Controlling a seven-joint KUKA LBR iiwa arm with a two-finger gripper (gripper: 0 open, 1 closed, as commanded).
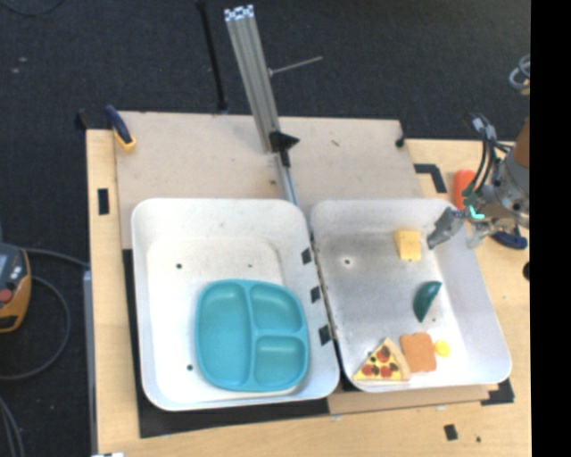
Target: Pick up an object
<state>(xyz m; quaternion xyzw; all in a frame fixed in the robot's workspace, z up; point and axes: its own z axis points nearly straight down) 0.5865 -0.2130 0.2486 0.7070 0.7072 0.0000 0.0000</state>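
You get no readable writing or brand anywhere here; the only marking is a black-and-white checker tag [238,12] on top of the aluminium post [257,80] rising behind the bins.

Your bench [250,152] is pale wood board on a dark speckled carpet floor [89,54]. A blue-and-yellow clamp [120,128] grips the bench's far left corner. An orange-and-black box [11,290] with cables sits on the floor at the left edge.

Left bin [178,223]: holds a teal divided plate [252,335], lying flat in the near right part.

Right bin [357,268]: yellow block [409,245] toward the far side, dark teal wedge [426,299] mid right, then along the near edge a pizza slice [384,363], an orange-brown block [417,352] touching it, and a small yellow piece [441,348] just beside that block.

Your gripper [443,230] is at the right bin's far right rim, near the yellow block but apart from it. You see one grey finger angled down-left; nothing shows between the fingers, and whether the claw is spread or pressed together you cannot tell. An orange object [461,187] sits on the bench behind the arm.
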